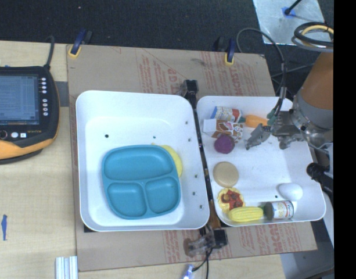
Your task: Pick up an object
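The right bin holds several small objects. A purple ball lies by a printed carton and an orange piece at the back. A tan disc, a red and yellow toy, a corn cob, a small bottle and a white egg shape lie toward the front. My gripper hovers over the bin's back middle, right of the purple ball. It is open, with nothing between its fingers.
The left bin holds a blue divided tray with a yellow object tucked behind it. A tablet pendant lies at the far left of the bench. Cables run behind the right bin.
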Robot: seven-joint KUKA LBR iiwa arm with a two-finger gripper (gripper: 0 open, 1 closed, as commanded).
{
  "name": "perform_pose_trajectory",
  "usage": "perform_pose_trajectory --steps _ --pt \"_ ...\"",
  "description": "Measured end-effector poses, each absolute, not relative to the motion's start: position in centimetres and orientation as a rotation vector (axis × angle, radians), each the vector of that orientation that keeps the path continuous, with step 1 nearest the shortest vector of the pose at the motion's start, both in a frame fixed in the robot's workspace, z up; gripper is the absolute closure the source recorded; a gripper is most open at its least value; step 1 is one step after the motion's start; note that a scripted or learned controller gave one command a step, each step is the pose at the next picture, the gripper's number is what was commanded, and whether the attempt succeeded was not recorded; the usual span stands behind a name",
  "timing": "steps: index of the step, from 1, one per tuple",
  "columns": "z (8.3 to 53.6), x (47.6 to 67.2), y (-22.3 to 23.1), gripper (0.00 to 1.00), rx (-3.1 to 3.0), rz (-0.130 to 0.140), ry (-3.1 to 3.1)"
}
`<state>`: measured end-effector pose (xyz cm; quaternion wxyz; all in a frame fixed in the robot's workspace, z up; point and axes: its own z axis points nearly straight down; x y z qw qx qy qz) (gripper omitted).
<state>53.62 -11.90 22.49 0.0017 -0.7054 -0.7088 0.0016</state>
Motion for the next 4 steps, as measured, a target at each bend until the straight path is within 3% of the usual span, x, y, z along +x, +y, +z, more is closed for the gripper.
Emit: perform_pose_trajectory --steps 1,2,3,4 --pt "13.4 58.2 -12.1 0.00 -2.210 0.009 -2.227" --pt "11.0 59.5 -11.0 0.00 -2.217 0.003 -2.224" --pt "9.3 64.1 -9.5 0.00 -2.201 0.022 -2.217" --pt "9.1 65.0 -10.4 0.00 -2.190 0.037 -2.207"
